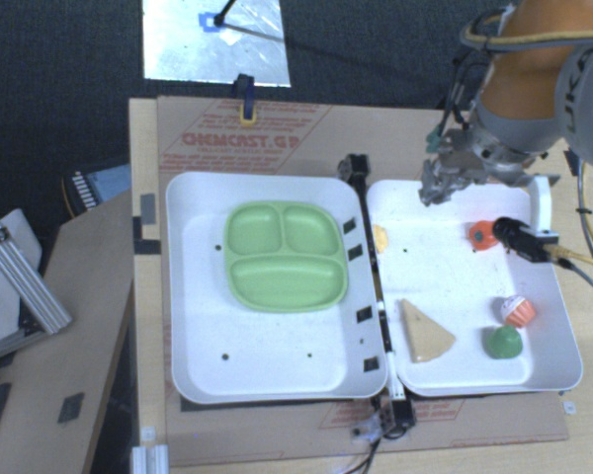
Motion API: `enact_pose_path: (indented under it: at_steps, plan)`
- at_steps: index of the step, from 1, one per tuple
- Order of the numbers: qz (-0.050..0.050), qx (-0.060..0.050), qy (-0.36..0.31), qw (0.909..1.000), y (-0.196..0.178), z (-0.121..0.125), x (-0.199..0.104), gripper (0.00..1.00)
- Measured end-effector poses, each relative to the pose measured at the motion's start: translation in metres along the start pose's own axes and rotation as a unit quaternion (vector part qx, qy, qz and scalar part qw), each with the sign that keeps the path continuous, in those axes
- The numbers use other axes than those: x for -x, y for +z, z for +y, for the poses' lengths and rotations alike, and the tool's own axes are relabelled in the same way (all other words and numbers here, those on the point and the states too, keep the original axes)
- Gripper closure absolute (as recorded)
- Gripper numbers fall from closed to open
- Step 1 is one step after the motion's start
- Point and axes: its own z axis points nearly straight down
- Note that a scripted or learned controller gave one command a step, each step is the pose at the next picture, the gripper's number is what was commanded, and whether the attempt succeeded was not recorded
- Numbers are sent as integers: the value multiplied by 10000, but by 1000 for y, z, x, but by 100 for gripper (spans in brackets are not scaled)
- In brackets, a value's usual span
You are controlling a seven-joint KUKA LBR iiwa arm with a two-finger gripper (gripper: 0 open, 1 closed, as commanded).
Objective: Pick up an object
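My gripper hangs over the far edge of the right bin, above its back left part, with nothing visible between its fingers. In that bin lie a tan wedge near the front left, a green ball at the front right, an orange and white piece just behind the ball, an orange-red item partly behind a black part of the arm, and a small yellow piece by the left wall. The tan wedge lies well in front of the gripper.
The left bin holds a green divided plate. A black divider with clips runs between the bins. The grey arm with its orange band reaches in from the upper right. A metal frame stands off the bench at left.
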Motion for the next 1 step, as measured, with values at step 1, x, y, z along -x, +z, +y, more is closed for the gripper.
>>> enact_pose_path:
  at_steps: [1]
  plan:
    - [-3, 0, 3, 10000, 1, 12, -53, 100]
